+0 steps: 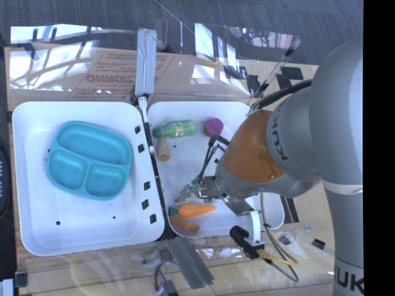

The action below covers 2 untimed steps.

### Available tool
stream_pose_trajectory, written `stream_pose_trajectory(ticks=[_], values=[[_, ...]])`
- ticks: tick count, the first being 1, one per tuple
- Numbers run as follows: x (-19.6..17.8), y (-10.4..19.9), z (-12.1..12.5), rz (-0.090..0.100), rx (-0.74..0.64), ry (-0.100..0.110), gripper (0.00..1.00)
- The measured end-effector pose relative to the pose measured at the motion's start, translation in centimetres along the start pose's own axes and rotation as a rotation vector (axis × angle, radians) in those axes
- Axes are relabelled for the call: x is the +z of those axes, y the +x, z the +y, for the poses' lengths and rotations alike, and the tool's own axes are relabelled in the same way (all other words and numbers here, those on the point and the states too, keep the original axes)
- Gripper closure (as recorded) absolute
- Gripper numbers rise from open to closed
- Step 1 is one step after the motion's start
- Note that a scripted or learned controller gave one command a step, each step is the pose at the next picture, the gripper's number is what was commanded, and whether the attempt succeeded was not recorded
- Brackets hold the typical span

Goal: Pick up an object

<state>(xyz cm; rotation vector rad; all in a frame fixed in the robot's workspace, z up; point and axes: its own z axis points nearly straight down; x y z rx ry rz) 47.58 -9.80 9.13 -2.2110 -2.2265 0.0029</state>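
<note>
In the right bin [185,165], an orange carrot [196,210] lies near the front edge, with a brownish sausage-like piece [185,225] just in front of it. A green bottle [175,129] lies on its side at the back, a purple round object [213,126] to its right. A small tan cork-like piece [163,149] rests by the left wall. My gripper [187,193] hangs low over the bin floor, just above and left of the carrot, and nothing shows in its grasp.
The left bin [31,184] holds a blue three-compartment plate [90,159]. A divider with black clips [147,165] separates the bins. The arm's orange band [250,153] and grey body cover the right bin's right side. Cables [271,251] lie at the front.
</note>
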Motion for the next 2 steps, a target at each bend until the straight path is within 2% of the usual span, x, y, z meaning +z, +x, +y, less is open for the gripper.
stream_pose_trajectory(ticks=[1, 2], values=[[-1.0, 0.0, 0.1, 0.0, -0.007, 0.0, 1.0], [-10.3, 1.0, 5.0, -0.001, -0.001, -0.008, 1.0]])
